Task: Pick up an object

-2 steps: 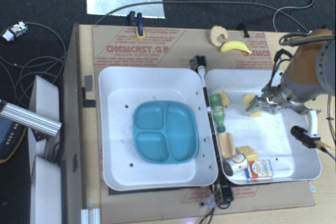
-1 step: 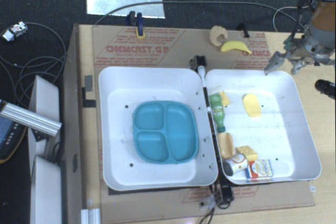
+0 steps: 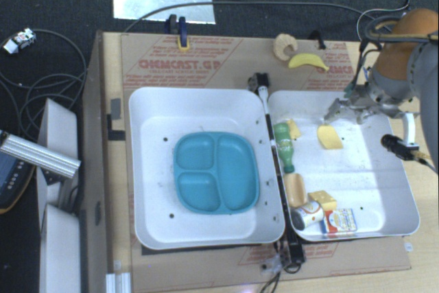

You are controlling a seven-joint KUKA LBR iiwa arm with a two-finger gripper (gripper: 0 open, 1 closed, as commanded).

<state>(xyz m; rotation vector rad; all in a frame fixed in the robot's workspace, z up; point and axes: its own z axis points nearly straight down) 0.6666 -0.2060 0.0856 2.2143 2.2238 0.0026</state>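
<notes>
Gripper sits in the upper right of the frame, low over the back of the right-hand bin, with the grey arm slanting in behind it. Nothing is visibly caught in it; from this angle I cannot tell whether it is released or clenched.

Just below it, near but seemingly apart, lies a yellow wedge, the likeliest thing to pick. It looks like a small toy cheese or sponge piece: light, probably a bit soft, and not fragile. Its flat faces should give good purchase, so closing across the two long sides near the middle would suit it; a pinch at the thin end would likely squeeze it out.

The other candidates crowd the bin's left wall and lower left corner. A green bottle lies lengthwise along the divider, rounded, smooth and apt to roll. Below it are a tan bread-like piece, a small yellow block, a can and a printed carton, packed close together, which leaves poor room beside any of them.

Toward the frame's left, the second bin holds a blue divided plate. On the board beyond the bins rests a banana, beside a pale ring-shaped object.
</notes>
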